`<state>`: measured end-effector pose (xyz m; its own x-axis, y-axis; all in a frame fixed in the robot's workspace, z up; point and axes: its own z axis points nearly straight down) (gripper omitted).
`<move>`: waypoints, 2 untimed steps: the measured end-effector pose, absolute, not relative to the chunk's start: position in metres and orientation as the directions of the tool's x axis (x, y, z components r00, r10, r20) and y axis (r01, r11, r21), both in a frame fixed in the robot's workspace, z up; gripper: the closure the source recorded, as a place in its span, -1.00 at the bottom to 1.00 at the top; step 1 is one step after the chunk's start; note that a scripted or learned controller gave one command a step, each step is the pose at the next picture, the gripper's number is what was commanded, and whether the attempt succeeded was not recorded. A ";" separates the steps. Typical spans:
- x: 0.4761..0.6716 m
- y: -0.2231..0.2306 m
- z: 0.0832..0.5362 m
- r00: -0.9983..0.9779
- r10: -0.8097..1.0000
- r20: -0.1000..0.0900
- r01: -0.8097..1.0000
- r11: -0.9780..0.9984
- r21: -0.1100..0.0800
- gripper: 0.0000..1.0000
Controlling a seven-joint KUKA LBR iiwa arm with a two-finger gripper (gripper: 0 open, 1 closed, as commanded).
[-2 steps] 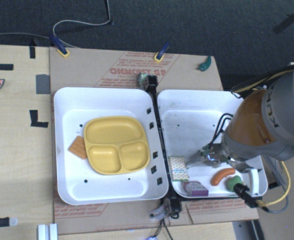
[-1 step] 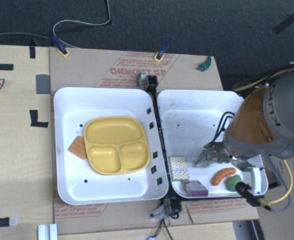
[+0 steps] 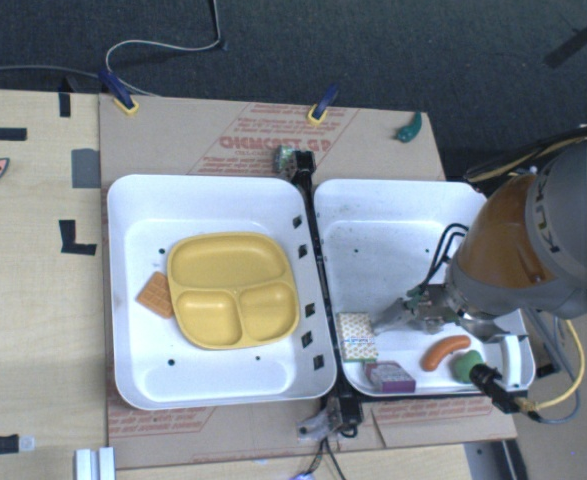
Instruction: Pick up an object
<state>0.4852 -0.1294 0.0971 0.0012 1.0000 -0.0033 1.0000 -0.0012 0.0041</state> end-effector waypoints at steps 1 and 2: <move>0.485 -0.129 0.106 0.001 1.000 -0.002 1.000 -0.001 0.003 1.00; 0.485 -0.129 0.106 0.001 1.000 -0.002 1.000 -0.001 0.003 -1.00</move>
